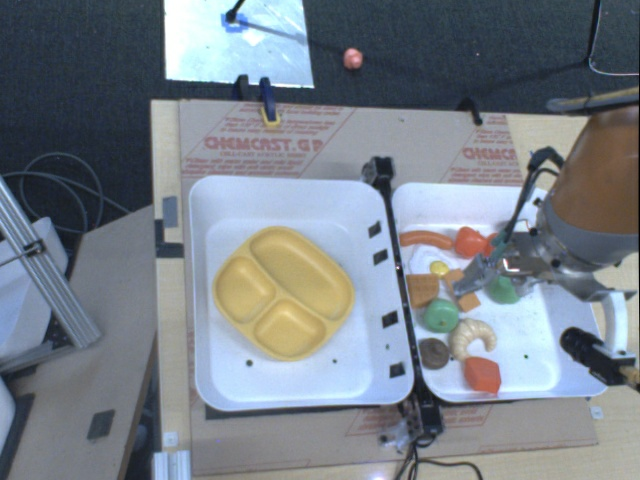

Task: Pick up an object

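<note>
Camera view: fingers (pixel 478 280), grip state unclear, above right bin (pixel 560 376); sausage (pixel 427 238) lengthwise left-right.

Two bins sat side by side mid-frame. The left bin (pixel 215 298) held a sectioned plate (pixel 284 291) at its centre. The right bin (pixel 540 368) held small food items (pixel 455 298) clustered in its left half. The arm (pixel 600 183) reached over it from the frame's right.
</note>
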Robot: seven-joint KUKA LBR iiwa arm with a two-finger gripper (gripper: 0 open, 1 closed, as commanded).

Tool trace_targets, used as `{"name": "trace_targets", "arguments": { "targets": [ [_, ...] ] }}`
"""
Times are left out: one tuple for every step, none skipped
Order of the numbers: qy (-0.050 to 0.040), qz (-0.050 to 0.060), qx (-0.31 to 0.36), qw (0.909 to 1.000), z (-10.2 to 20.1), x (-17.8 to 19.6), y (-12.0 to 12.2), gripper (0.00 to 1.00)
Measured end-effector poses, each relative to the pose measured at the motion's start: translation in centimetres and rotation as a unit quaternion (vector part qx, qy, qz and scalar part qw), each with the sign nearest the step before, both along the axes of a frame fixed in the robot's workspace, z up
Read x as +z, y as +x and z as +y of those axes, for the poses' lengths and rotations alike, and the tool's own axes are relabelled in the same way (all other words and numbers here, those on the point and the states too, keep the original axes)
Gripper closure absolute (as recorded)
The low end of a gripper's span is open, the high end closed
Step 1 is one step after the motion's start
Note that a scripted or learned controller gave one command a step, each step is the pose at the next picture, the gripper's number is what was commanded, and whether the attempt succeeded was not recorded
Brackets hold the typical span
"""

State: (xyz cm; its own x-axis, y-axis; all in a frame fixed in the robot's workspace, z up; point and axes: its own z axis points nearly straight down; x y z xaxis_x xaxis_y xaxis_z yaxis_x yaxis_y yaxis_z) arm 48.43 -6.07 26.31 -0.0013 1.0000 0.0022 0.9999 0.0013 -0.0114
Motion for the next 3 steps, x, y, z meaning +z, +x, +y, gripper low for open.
{"name": "trace_targets", "arguments": {
  "targets": [
    [-0.001,-0.013,0.003,0.9999,1.8,10.8,0.4,0.0],
    [-0.0015,-0.009,0.005,0.9999,1.7,11.4,0.4,1.0],
    [-0.0027,-0.014,-0.002,0.9999,-2.4,22.7,0.3,1.0]
  ]
}}
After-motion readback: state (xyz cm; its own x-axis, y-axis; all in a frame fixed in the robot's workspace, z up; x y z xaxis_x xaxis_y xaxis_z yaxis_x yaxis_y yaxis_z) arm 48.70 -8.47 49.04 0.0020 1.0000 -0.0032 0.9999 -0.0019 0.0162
